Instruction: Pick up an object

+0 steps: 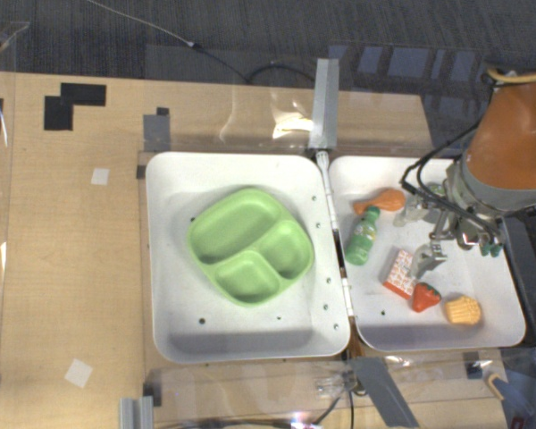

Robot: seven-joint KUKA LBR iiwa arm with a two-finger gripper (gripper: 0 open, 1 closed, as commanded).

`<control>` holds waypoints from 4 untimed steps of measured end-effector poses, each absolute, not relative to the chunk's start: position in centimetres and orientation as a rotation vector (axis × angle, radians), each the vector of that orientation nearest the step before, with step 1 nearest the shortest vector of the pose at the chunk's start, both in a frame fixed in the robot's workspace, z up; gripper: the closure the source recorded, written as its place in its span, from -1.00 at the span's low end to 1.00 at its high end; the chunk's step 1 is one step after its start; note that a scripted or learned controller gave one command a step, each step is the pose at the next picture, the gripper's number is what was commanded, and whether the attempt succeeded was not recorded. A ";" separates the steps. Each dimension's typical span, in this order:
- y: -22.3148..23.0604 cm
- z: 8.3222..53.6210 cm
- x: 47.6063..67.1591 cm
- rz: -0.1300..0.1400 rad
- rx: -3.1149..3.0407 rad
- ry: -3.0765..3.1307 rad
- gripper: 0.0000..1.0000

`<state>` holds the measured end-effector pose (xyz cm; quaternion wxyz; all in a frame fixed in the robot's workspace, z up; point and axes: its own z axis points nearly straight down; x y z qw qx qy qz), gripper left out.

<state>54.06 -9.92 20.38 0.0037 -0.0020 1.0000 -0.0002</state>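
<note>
Two shallow white bins side by side on a wooden bench, split by a grey divider rail (pixel 325 114). Left bin (pixel 174 329): one green three-compartment plate (pixel 250 244), lying flat and turned at an angle, near the middle. Right bin (pixel 509 324): a small green bottle (pixel 361 236) with an orange cap, lying tilted just right of the divider rail; an orange carrot-like toy (pixel 384 201) just above the bottle, close to its cap; a red-and-white packet (pixel 398 273) right of the bottle, lower down; a red strawberry-like toy (pixel 425 298) touching or nearly touching the packet's lower right corner; a yellow waffle-textured piece (pixel 463 310) just right of the strawberry-like toy, apart from it. Grey arm with orange band (pixel 516 137) reaching in above the right bin's upper right part. Gripper (pixel 431 259) hanging down over the right bin, tip just right of the packet's upper end and above the strawberry-like toy. Nothing visible between the fingers; jaw spacing too small and cluttered to judge, so open or closed cannot be told. Black cables looping around the wrist, right of the carrot-like toy.
</note>
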 end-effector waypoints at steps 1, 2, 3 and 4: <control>-8.6 11.0 57.8 -0.001 0.185 3.105 -1.00; -8.7 10.3 59.8 0.002 0.615 3.038 -1.00; -8.9 11.9 60.4 0.000 0.607 3.020 1.00; 0.3 17.4 59.4 0.004 0.634 3.058 1.00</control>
